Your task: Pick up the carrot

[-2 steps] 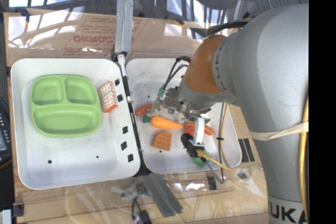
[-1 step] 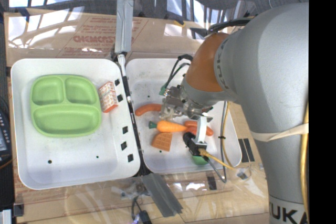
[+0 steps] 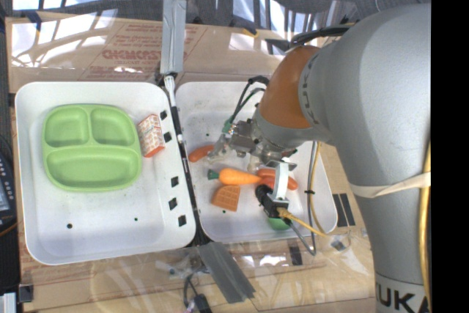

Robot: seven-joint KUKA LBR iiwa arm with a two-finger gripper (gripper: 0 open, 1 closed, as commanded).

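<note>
One carrot (image 3: 240, 177) lies loose near the middle of the right bin (image 3: 207, 105), beside a waffle-like orange wedge (image 3: 227, 197). The gripper (image 3: 238, 144) hangs close by, toward the bin's far edge; whether it is spread or closed cannot be told. Grasping and lifting remain.

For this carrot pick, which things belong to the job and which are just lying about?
Job: carrot, lying in the right bin; gripper, close beside it.

Lying about: orange wedge, reddish sausage-shaped piece and green piece, all in the right bin; green divided plate and small carton, in the left bin.
</note>
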